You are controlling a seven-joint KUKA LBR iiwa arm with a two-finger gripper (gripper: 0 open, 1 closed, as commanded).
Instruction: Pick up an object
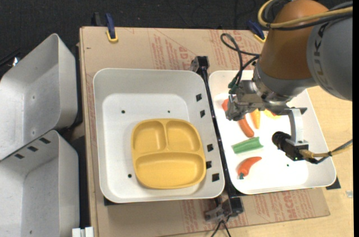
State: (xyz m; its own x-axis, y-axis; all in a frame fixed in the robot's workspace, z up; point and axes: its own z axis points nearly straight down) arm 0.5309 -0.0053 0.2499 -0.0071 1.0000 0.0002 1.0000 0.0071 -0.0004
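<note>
My gripper [238, 108] hangs low over the upper left part of the right bin [320, 174], under the arm's orange band. Small toy foods lie around it. A red piece [225, 104] shows just left of the gripper, and an orange carrot-like piece [245, 127] lies right below it. A yellow-orange piece [256, 117] sits beside that one. Farther down lie a green stick [247, 145] and a red chili pepper [248, 165]. The wrist hides whatever is directly under the gripper.
The left bin [112, 90] holds a yellow divided plate [167, 153]. A black cable fitting [285, 145] from the arm hangs over the right bin's middle. The bins' shared wall [215, 135] runs close to the gripper's left.
</note>
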